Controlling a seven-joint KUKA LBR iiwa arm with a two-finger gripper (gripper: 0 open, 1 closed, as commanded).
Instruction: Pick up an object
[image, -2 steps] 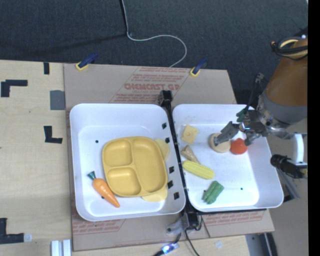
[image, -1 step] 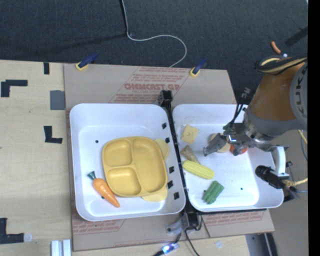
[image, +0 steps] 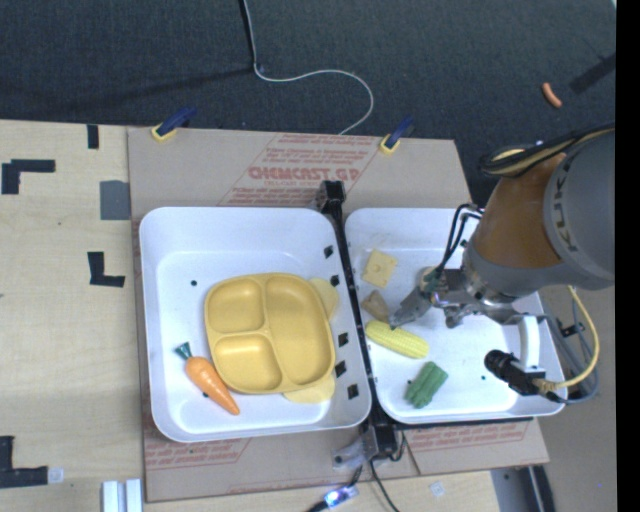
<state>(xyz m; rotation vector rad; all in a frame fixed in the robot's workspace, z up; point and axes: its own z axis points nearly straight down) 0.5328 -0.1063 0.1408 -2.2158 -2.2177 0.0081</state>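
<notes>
My claw (image: 405, 312) hangs low in the right white bin (image: 470, 400), its tip just above the yellow plastic corn cob (image: 397, 341) near the bin's left wall; I cannot tell its state. Red print on the cardboard sheet (image: 300, 172) is too blurred to read.

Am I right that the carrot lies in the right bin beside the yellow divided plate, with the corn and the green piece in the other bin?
Not quite. The camera view shows the carrot in the left bin, beside the yellow divided plate. The corn and the green piece are in the other bin, the right bin.
</notes>
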